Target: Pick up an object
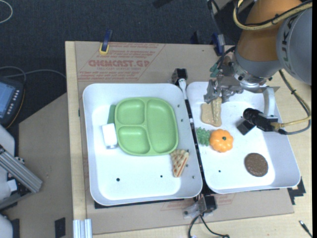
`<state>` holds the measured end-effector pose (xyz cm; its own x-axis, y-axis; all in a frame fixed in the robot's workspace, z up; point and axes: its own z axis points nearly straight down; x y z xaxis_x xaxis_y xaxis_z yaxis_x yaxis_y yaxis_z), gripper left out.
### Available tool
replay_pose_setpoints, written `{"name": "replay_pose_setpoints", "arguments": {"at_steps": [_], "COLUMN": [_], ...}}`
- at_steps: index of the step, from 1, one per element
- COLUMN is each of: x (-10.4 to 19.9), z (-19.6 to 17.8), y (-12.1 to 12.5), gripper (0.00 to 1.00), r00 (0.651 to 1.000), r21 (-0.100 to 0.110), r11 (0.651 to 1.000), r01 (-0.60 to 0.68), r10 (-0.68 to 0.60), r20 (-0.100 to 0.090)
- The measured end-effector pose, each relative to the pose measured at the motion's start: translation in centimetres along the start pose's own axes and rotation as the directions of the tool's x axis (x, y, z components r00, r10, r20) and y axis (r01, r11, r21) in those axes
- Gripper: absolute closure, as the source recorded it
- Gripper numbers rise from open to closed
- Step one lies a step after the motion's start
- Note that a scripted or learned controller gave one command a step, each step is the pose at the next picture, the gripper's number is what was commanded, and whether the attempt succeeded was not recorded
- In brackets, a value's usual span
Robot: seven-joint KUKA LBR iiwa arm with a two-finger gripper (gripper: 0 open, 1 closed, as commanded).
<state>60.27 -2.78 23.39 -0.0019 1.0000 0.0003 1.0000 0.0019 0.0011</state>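
Brown round disc [256, 164] is lying at the lower right of the right bin [285, 175], with an orange pumpkin [221, 140] and a green sprig [202, 135] sitting just beside each other above it. Left bin [94, 172] is holding a green divided plate [146, 125], a small white block [109, 135] at its left edge and a sandwich wedge [179, 162] by its lower right corner. Hand [216, 97] is hovering in the upper left of the right bin, over the upper end of a tan bread slice [211, 114]; whether it is spread or pinching cannot be told.
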Motion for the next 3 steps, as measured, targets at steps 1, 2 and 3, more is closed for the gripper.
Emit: {"name": "replay_pose_setpoints", "arguments": {"at_steps": [1, 2, 3], "x": [-0.5, -0.7, -1.0], "z": [0.6, 0.1, 1.7], "y": [-0.9, 0.7, 0.5], "gripper": [1.00, 1.00, 1.00], "r00": [1.000, 1.000, 1.000], "r21": [0.004, -0.002, 0.005], "r11": [1.000, 1.000, 1.000], "r01": [-0.003, 0.000, -0.002], "r10": [0.003, 0.000, 0.002], "r20": [0.000, 0.000, 0.000]}}
